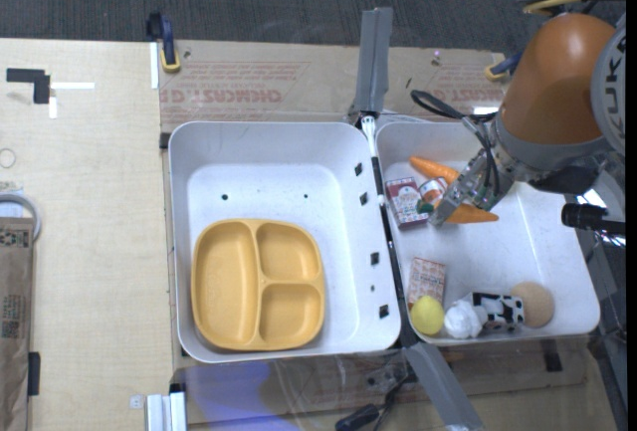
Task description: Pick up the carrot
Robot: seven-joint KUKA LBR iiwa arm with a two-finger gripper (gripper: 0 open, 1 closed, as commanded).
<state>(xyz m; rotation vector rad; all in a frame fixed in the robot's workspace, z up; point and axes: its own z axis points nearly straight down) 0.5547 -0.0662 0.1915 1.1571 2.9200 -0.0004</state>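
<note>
Lowered into the far part of the right bin (572, 250), the gripper (468, 200) is seen at the end of the grey arm (557, 91), whose orange band bulges over the bin's far right corner. Whether anything is clamped between the claw's tips cannot be told, since they are seen from above and merge with the items beneath them.

Two orange shapes are found at the claw. One carrot (434, 168) lies just on its far left side, slanted, its thicker end toward the left. A second orange piece (472, 215) is seen directly at the claw's near side, touching or just beneath it; whether it is gripped cannot be told. A small red-and-white box (403, 201) lies to the left of the claw, near the wall between the bins, and a small round packet (432, 191) is wedged between box and claw.

Along the near wall of the right bin, a pinkish card (426, 278), a yellow lemon (427, 315), a white lump (461, 321), a black-and-white toy cow (498, 311) and a tan ball (534, 303) are lined up from left to right.

A yellow divided plate (259, 283) is held in the left bin (199, 180), toward its near side.
</note>
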